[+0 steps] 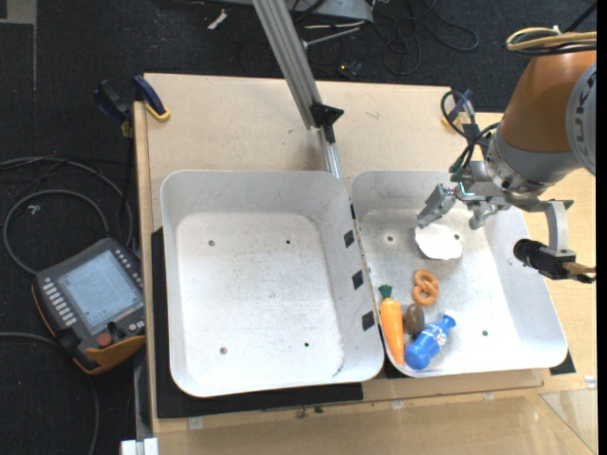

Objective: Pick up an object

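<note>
1. Camera view, looking down at a slant: two shallow white bins sit side by side on a pale wooden bench, the left bin (251, 282) and the right bin (517, 292)
2. The grey and orange arm (545, 112) reaches in from the right over the right bin
3. Its gripper (457, 207) hangs with fingers spread wide apart, nothing between them, just above a flat white object (438, 243)
4. Nearer the front of the right bin lie an orange pretzel (426, 286), a brown lump (414, 318), a carrot (391, 322) and a blue bottle (429, 341), clustered close together
5. A handheld control pendant (90, 297) lies on the dark floor to the left
</note>
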Robot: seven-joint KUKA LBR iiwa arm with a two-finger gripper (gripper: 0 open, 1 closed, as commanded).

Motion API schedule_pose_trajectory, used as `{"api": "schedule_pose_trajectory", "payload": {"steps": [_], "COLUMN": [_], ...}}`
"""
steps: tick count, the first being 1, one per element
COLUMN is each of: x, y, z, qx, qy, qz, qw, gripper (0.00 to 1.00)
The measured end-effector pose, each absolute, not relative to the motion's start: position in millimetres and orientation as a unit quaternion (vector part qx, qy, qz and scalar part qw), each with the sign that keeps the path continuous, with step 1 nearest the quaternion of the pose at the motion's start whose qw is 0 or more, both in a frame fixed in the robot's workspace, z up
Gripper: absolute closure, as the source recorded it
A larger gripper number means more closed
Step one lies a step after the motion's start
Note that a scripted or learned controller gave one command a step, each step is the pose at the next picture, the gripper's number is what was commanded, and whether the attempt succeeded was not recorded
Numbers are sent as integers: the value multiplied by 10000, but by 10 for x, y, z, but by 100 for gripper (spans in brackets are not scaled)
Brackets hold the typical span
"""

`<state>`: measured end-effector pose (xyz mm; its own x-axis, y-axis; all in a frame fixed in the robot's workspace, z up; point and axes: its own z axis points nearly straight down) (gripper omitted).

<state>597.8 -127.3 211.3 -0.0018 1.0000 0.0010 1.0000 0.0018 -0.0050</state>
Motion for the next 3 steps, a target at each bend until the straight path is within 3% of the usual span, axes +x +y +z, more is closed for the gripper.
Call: {"api": "schedule_pose_trajectory", "payload": {"steps": [1, 2, 3], "x": [5988, 6018, 5907], "y": [-1275, -1235, -1201], "z": [2142, 1701, 1141], "qx": [-7067, -7069, -7073], "qy": [-7075, -7073, -7069], "qz": [0, 13, 19], "qw": [0, 17, 26], "gripper": [0, 0, 0]}}
